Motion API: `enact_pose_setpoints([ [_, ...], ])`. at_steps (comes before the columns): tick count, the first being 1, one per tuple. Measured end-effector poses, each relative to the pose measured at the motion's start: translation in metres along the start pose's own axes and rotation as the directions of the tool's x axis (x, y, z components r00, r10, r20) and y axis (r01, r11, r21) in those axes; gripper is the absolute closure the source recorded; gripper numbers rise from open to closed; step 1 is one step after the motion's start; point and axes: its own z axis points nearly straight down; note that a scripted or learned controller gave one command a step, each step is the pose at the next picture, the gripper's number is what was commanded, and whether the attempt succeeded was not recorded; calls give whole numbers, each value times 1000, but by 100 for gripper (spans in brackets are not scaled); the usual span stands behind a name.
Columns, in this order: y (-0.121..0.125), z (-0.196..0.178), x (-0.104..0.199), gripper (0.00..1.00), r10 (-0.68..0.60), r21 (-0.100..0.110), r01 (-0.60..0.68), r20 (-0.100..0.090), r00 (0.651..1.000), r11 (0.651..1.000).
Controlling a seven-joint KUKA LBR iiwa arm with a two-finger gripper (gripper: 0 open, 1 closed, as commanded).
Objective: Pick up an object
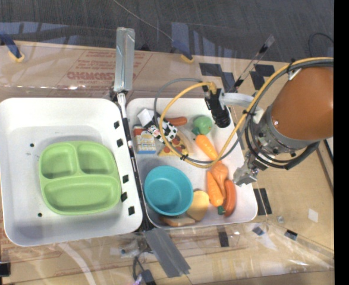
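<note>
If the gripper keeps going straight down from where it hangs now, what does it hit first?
Most likely the toy carrots at the right side of the right bin. The gripper hangs near that bin's right wall, so it could instead clip the rim; depth is hard to judge from this slanted view.

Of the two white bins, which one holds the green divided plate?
The left bin holds the green divided plate. The right bin instead carries the blue bowl and toy foods.

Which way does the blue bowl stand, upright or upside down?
Upright: the blue bowl shows its open hollow inside, facing up, in the right bin.
</note>
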Motion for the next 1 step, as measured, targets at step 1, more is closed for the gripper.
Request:
enact_pose_setpoints([
  [1,-2,-33,35,100,-376,5,376,-11,927,927],
])
